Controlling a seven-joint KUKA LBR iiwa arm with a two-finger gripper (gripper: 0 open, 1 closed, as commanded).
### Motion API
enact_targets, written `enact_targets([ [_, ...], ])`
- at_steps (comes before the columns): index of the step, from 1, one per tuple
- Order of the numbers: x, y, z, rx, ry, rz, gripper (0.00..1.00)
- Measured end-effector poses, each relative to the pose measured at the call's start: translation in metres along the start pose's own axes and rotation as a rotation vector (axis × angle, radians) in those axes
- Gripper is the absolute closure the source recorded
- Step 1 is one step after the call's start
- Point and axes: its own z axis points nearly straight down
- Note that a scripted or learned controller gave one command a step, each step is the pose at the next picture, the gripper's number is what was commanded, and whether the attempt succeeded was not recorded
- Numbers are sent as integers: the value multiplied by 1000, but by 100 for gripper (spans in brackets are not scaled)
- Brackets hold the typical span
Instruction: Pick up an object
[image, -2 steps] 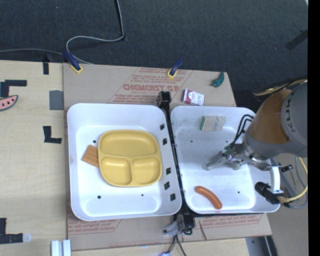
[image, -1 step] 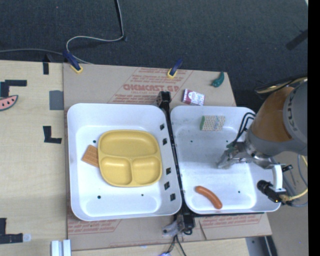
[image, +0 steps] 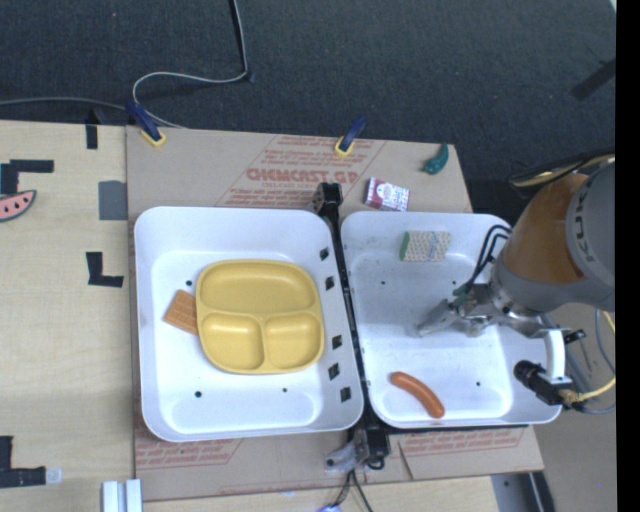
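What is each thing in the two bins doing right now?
Yellow tray: flat in the left bin, right way up, nothing in its sections.
Brown piece: partly tucked under the tray's left edge.
Sausage: lying loose near the right bin's front.
Speckled pad: lying flat near the right bin's back.
Gripper: low over the right bin's floor, holding nothing I can see.

tan card (image: 181, 312) half under yellow tray (image: 262, 314)

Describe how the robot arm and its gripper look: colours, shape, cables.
The grey, rounded KUKA arm carries a broad orange band above its wrist. A thin black cable loops along the wrist. The slim, silver-grey metal two-finger gripper tapers toward its tips. A white bracket with black fittings sits beside the wrist.
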Motion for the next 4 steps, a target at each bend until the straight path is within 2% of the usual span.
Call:
enact_targets([
  [1,-8,64,9,-1,2,-2,0],
  [2,-8,135,11,11,4,-4,0],
  [3,-10,134,2,16,-2,-5,100],
  [4,-9,134,2,15,-2,-5,0],
])
